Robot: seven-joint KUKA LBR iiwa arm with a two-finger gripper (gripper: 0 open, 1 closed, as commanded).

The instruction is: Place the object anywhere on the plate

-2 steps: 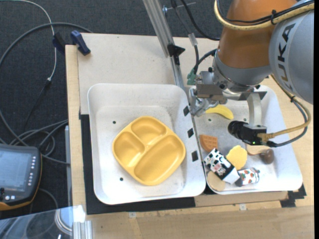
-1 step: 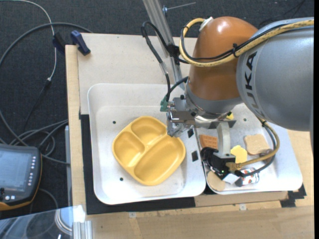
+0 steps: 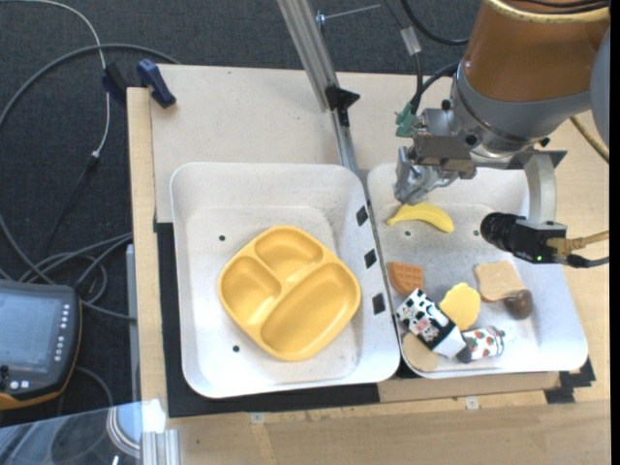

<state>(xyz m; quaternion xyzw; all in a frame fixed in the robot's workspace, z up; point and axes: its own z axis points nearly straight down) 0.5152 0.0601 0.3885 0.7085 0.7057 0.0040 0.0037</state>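
Curved yellow plastic banana (image 3: 422, 218) lies in right shallow white bin (image 3: 567, 342), near its back-left corner. Metal two-finger hand (image 3: 411, 190) sits right at banana's left end, touching or nearly so; cannot tell if closed on it.

Yellow three-compartment plastic plate (image 3: 289, 292) waits in left shallow white bin (image 3: 194, 192), well apart from banana.

Judgement: grasp step in hand. Do it well: straddle banana across narrow width, close firmly, lift straight up to clear divider between bins, carry left, release low over any compartment. Risk: curved, smooth fruit may roll or slip out.
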